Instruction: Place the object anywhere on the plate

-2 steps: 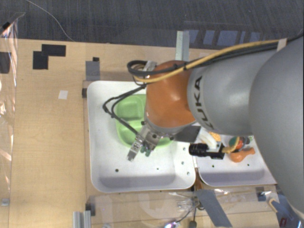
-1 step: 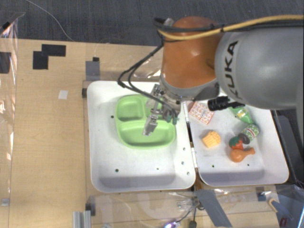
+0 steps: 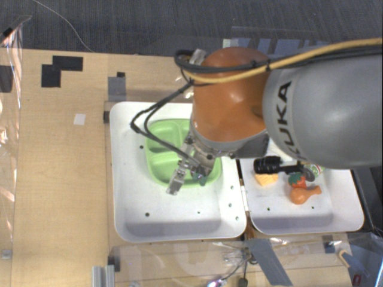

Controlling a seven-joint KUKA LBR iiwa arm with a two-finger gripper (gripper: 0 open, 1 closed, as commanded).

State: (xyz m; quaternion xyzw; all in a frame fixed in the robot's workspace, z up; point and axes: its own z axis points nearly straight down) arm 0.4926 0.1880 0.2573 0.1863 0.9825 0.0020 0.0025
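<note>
1. Your end effector (image 3: pixel 190 173) hangs over the green plate (image 3: pixel 161 139), at its 5 o'clock rim; open or gripping, I cannot tell.
2. An orange toy (image 3: pixel 302 194) lies off-plate at 3 o'clock.
3. Nudge toward 11 o'clock; release low.

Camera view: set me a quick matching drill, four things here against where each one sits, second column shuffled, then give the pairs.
Things
1. green plate
2. yellow piece
3. orange piece
4. gripper

Places
A. in the right bin, close to its left wall
B. over the front right part of the plate
C. in the left bin, toward its back
D. in the right bin, to the right of the yellow piece

Pairs: 1-C, 2-A, 3-D, 4-B.
</note>
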